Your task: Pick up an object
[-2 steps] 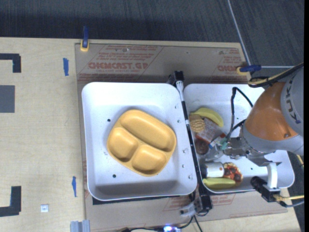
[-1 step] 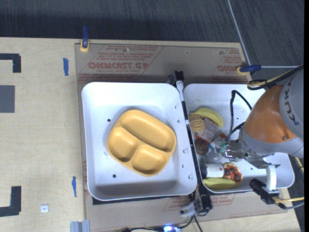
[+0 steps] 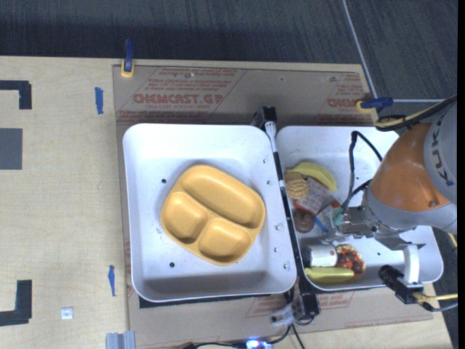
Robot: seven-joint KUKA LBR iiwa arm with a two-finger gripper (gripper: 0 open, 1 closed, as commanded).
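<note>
The right bin (image 3: 330,145) holds a cluster of small objects. A yellow banana (image 3: 317,173) lies at the back, beside a knobbly yellow piece (image 3: 296,187) and a brown-and-red packet (image 3: 314,198). A dark brown round item (image 3: 304,222) sits near the bin's left wall. Near the front lie a clear container with a white end and red-orange contents (image 3: 335,255) and a long yellow piece (image 3: 330,273). My gripper (image 3: 340,221) hangs low over the middle of this bin, right of the brown item and just above the clear container. The wrist hides its tips.
The left bin (image 3: 145,195) carries a yellow three-compartment plate (image 3: 212,213). The arm's orange band (image 3: 410,180) covers the right bin's right half. A black divider clip (image 3: 269,116) sits between the bins at the back. Brown cardboard (image 3: 240,93) lies under both.
</note>
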